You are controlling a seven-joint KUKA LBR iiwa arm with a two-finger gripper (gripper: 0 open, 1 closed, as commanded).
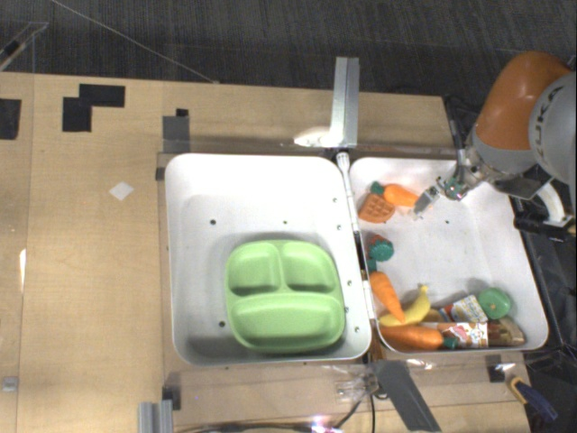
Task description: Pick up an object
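Over right bin's far edge: gripper hovers beside small carrot; finger state, cannot tell. Nothing seen held; pick not yet done. Waffle piece just beside carrot. Near edge: banana, large carrot, labelled bottle, writing unreadable. Left bin bears green tray.

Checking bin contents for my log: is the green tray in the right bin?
No, the green tray lies in the left bin.
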